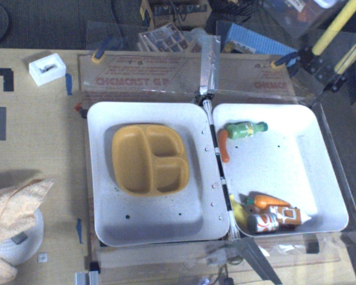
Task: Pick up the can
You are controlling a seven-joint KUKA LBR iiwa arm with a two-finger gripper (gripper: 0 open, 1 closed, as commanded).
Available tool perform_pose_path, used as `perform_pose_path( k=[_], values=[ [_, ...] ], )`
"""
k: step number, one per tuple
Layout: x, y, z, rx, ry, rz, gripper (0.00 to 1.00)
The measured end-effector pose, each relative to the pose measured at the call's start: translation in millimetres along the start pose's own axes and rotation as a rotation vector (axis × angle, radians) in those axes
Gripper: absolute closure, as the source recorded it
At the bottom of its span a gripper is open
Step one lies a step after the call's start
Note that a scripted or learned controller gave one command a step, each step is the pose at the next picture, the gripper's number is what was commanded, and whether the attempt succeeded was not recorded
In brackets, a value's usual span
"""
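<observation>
The can (263, 221) lies on its side in the near corner of the right bin (296, 159), wedged among a carrot (270, 202), a carton (289, 216) and a yellow piece, so a clean grasp looks awkward. A green bottle (245, 129) lies at the far side; a yellow divided tray (149, 159) sits in the left bin (101, 177).

- The tan bench (47, 153) bears two shallow white bins, edges touching: the yellow-tray bin (101, 218) and the bin beside it (320, 159).
- A small white box (47, 69) lies near the first bin's far corner.
- A crumpled pale cloth (15, 209) lies at the bench's near edge.
</observation>
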State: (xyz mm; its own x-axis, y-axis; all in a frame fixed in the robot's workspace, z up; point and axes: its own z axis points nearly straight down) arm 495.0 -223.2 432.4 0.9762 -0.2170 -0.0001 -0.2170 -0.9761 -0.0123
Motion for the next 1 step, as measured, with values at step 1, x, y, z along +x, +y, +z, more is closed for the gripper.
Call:
perform_pose_path(
  k=[1],
  values=[
    [-1.7, 2.2, 119.0, -0.003, -0.007, 0.068, 1.0]
  ],
)
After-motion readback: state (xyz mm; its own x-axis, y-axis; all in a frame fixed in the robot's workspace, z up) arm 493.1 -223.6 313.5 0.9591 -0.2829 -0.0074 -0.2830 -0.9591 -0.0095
